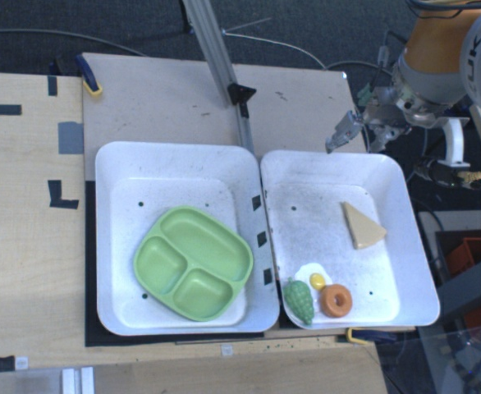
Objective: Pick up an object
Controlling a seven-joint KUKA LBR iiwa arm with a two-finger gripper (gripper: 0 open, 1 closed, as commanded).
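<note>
Above the far edge of the right bin (405, 245) is where my gripper (357, 130) hangs, just past the rim near the far right corner, w/ nothing between the fingers. They look spread a bit, one dark finger angling down-left toward the bin, the other close behind it.

Candidates, all in the right bin: tan wedge (362, 225) lies flat toward the right side, roughly mid-depth, well apart from the rest. Near edge has a cluster: green bumpy piece (300, 301), fried egg (313, 279) and orange ring (336, 300), touching or overlapping, tight to the near wall. Left bin (113, 220) carries a green divided plate (194, 263), too wide & flat for me I'd say.

Best pick imo: the wedge. It's nearest to me, isolated, room on both sides for fingers. I'd come straight down over it, turn the wrist so the fingers straddle its narrower span, not the long slope, and open fully before descending. It looks thin, so I'd need to go nearly to the floor before closing; risk is pads sliding off the slanted faces. Cluster is worse: the wall blocks one finger and neighbours would get nudged.

Pose: arm comes in from the right, orange band (446, 31) high at the top right corner, wrist bent down & inward toward the bin, gripper raised above rim level.
</note>
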